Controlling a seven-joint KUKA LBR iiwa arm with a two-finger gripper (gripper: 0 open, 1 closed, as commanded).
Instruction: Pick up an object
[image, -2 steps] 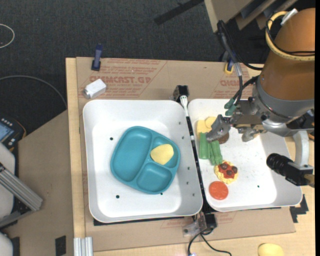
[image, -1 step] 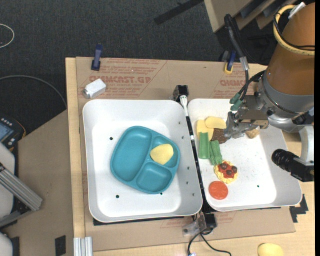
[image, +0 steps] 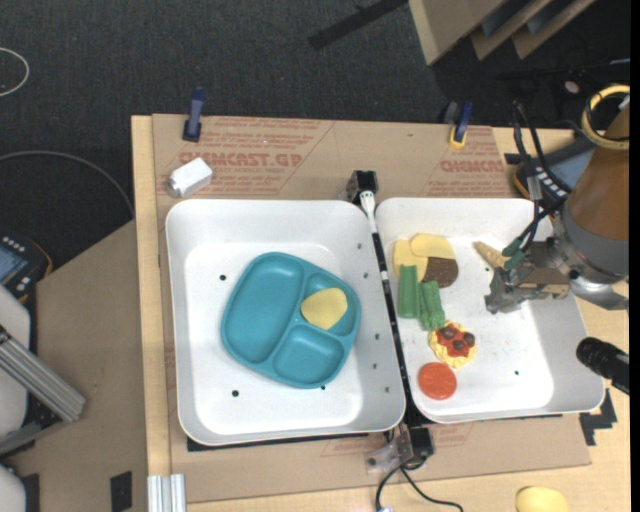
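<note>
The right bin (image: 530, 385) holds several toy foods. A yellow piece (image: 425, 246) lies by a brown piece (image: 439, 270), with two green sticks (image: 419, 299) below them. Nearer the front lie a small pizza-like piece with red dots (image: 452, 342) and a red round piece (image: 437, 380). My gripper (image: 500, 297) hangs low over the right half of this bin, to the right of the foods. A small tan piece (image: 487, 253) lies just above and left of it. I see nothing held in the gripper.
The left bin (image: 200, 380) holds a blue divided plate (image: 262, 320) with a yellow round piece (image: 324, 307) on it. A black bar (image: 380, 270) runs between the bins. A white block (image: 190, 177) and two blue clamps (image: 194, 112) sit at the bench's back.
</note>
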